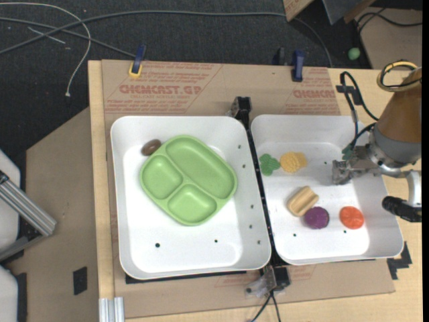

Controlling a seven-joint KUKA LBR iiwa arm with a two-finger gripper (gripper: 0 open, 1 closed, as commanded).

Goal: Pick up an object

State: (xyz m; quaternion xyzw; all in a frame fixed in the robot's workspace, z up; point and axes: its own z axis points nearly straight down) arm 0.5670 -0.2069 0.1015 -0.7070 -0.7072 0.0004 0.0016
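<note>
The pick looks barely begun: the gripper [343,172] sits low inside the right bin [322,247] near its far right side, and whether it is open or closed I cannot tell, though nothing is visibly held by it. The candidates all lie loose on the right bin's floor: a green toy [269,164] just beside a yellow one [293,162], and nearer the front a tan block [302,200] touching a purple ball [316,217], with an orange-red piece [351,217] close by. In the left bin [134,247] a green divided tray [188,179] and a small brown item [151,147] rest apart from the arm, so choosing, grasping and lifting all remain.
</note>
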